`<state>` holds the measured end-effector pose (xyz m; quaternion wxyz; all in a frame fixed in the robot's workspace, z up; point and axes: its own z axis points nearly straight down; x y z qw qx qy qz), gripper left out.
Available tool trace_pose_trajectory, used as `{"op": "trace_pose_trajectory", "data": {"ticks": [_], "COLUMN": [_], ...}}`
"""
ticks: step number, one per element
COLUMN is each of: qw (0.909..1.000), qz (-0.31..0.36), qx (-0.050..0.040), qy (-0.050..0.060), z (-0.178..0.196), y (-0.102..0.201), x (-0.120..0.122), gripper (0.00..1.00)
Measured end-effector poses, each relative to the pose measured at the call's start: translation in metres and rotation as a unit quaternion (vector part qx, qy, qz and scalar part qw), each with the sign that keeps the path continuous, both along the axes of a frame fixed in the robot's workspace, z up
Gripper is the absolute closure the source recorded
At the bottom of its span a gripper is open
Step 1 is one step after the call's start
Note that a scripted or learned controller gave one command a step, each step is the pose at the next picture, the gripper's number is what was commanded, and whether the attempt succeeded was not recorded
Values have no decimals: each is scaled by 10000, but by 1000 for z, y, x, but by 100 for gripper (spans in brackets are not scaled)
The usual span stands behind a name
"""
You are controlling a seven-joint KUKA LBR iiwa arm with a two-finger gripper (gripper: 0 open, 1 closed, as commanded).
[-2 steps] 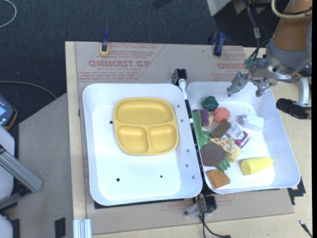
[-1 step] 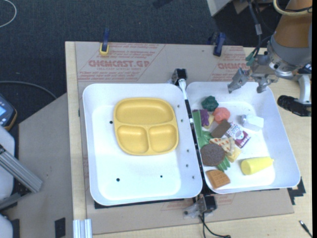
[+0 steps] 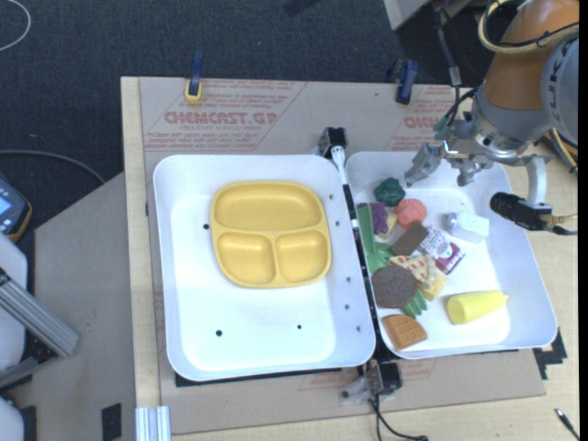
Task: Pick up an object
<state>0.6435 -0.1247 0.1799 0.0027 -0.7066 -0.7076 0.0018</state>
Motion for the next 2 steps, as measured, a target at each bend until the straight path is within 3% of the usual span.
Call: {"op": "trace_pose_trajectory", "data": {"ticks": [2], "qw": [10000], "qz": [0], "qx": [0], "qy": [25], "z": [-96], "y": [2], "x": [-1], "gripper": [0]}}
